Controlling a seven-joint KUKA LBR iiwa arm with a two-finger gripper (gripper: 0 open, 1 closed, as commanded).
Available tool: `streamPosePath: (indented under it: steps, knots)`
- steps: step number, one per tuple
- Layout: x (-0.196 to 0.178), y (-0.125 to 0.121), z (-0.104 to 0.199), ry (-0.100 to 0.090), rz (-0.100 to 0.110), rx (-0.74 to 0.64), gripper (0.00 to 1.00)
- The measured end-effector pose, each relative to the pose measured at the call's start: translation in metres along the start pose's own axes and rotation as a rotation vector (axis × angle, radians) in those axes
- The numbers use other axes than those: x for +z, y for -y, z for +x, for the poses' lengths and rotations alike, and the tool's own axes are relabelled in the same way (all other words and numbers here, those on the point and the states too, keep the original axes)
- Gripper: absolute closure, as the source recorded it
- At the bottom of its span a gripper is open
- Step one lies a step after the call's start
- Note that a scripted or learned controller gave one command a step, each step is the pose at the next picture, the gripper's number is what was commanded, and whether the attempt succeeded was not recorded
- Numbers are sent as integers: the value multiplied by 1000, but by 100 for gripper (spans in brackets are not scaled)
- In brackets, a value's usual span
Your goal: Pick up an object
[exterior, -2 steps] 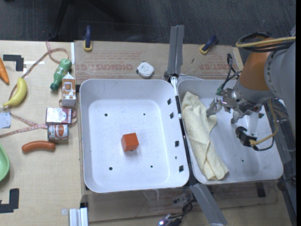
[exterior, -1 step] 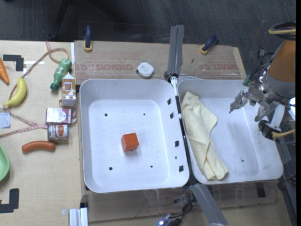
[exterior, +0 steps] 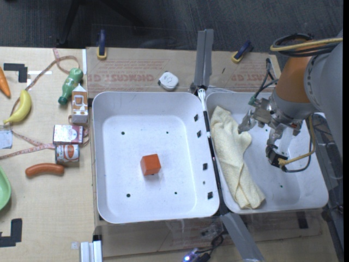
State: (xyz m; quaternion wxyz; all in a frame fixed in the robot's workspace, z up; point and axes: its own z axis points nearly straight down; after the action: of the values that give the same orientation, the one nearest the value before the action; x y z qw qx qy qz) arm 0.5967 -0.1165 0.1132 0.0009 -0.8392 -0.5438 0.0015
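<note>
Cream towel (exterior: 232,160) in right bin: soft, limp; pinch fold mid-length. My end effector (exterior: 260,125) beside it, spread open, holding nothing.

My arm (exterior: 322,75) is a thick, rounded grey casing with a broad orange band (exterior: 292,81) above the wrist. A yellow-sheathed cable loops over its top and another curls out below. Thin dark and green wires run along the wrist. The claw (exterior: 260,132) is grey metal with dark, slender fingers (exterior: 244,123).
</note>
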Motion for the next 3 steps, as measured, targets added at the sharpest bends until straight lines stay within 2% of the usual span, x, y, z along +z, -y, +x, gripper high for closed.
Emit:
streamPosePath:
  steps: [1,2,3]
  knots:
    - [-40,-33,-74,1,-5,-321,0]
    - [22,-12,-26,0,-1,-200,0]
    - [-32,-21,-100,-1,-4,-99,0]
